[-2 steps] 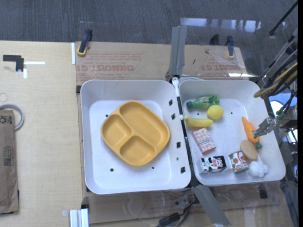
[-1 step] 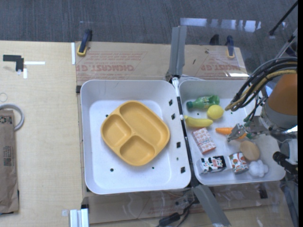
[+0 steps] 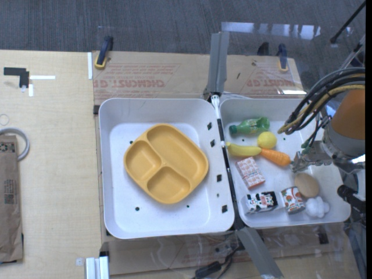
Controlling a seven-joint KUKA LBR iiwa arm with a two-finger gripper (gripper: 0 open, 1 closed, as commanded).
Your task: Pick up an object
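My tool point(image 3: 302, 160) hangs low over the right bin point(image 3: 232, 106), near its right side, with my orange-banded arm point(image 3: 351, 121) and its dark cables point(image 3: 317, 100) reaching in above it. Whether the tool is clenched or released I cannot tell from this slant; nothing shows between its tips. Just below it lies a tan egg-shaped piece point(image 3: 307, 185), and beside that a white fluffy lump point(image 3: 317, 207). Just to the tool's left sits a toy carrot point(image 3: 275, 156), touching a lemon point(image 3: 267, 139) and a banana point(image 3: 243, 150). A green bottle point(image 3: 249, 125) lies beyond them toward the bin's far wall. Nearer the front are a pink-patterned packet point(image 3: 250, 172), a black-and-white cow-print carton point(image 3: 261, 201) and a small can with a red label point(image 3: 293, 199). The left bin point(image 3: 110, 173) holds a yellow divided plate point(image 3: 167, 163) with three compartments. Further left on the bench point(image 3: 46, 156) a brown paper bag point(image 3: 10, 196) lies at the edge.
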